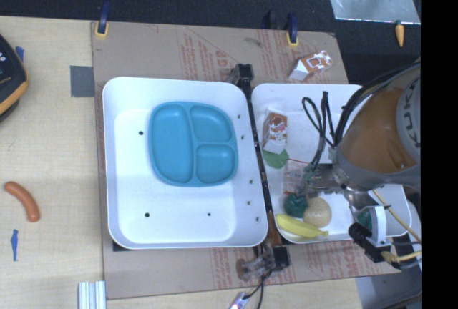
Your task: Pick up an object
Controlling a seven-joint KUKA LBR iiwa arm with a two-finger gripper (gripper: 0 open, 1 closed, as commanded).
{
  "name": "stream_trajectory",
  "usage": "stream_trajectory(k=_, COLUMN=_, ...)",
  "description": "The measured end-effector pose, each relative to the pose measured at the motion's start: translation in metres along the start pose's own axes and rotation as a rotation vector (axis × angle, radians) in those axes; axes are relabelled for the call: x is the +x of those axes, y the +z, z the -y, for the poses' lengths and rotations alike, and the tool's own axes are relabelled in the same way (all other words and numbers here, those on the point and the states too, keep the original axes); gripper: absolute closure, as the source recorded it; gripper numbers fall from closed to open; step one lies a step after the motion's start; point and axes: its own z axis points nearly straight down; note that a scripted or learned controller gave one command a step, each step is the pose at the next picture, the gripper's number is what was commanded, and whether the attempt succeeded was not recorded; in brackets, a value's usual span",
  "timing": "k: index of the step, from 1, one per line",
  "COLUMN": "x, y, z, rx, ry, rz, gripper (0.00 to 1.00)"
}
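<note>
The right bin (286, 96) holds several small objects. A brown and white packet (275, 129) lies near its left wall, with a green piece (274, 157) just below it. Toward the front lie a yellow banana (300, 227), a beige round object (318, 212) and a dark green item (294, 202). My gripper (310, 183) is low in the right bin, directly above the dark green item and the beige round object. The bulky grey and orange wrist hides much of the bin's right half.
The left bin (122, 214) holds a blue divided plate (193, 142). A small carton (311, 65) lies on the cardboard behind the right bin. A toy sausage (23, 200) rests on the bench at far left. Black cables (318, 118) loop over the right bin.
</note>
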Motion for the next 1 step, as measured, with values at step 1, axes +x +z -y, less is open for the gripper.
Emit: stream_trajectory(k=1, x=-0.0403, y=0.0009, z=-0.0547, rx=0.003, ry=0.001, rz=-0.003, gripper=0.0)
